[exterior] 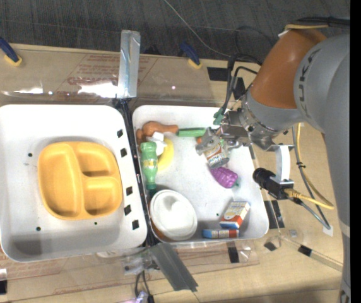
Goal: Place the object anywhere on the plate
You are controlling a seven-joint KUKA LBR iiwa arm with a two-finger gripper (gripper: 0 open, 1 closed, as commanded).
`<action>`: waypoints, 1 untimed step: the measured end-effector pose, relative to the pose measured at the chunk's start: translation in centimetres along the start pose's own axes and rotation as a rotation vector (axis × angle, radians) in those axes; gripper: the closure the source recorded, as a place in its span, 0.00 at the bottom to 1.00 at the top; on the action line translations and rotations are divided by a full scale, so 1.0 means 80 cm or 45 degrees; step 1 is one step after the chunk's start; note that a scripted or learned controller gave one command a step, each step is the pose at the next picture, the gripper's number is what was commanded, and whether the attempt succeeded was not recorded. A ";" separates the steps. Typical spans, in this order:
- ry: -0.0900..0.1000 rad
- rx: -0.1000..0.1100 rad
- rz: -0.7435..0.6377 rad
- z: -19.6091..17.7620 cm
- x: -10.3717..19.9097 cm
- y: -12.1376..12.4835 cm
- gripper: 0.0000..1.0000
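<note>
**A:** What is hard to make out here?

**B:** The fingers [213, 145] of the grey arm, mostly. They hang over the upper right part of the right shallow white plastic bin [256, 201], and a crumpled silver foil packet with red print [213, 150] sits right at their tips. The wrist hides the grip, so I cannot tell how far apart they stand or whether the packet is truly between them.

**A:** Anything else covered up?

**B:** A brown, rounded toy piece [150, 131] at the bin's upper left is partly hidden by a green plastic bottle [148, 163] and a yellow curved banana-like shape [165, 156]. A thin green stick [192, 132] runs from there toward the packet.

**A:** And the rest of that bin?

**B:** A glossy purple lumpy toy [225, 177] lies just below the packet. A white round bowl [173, 213] fills the lower left corner. A small white and orange carton [235, 214] rests near the lower right, with a slim red and blue tube [220, 233] beside it along the bottom wall.

**A:** Where is the plate?

**B:** In the left shallow white bin [4, 169], well apart from the arm: a smooth yellow plastic plate with three compartments [79, 180]. Both bins stand on the pale wooden counter [41, 74] under clear film.
</note>
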State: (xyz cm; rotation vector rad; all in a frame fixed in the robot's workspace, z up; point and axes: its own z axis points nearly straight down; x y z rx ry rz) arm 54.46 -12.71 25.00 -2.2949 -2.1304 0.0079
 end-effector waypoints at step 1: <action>0.000 0.000 0.000 0.000 0.000 0.000 0.00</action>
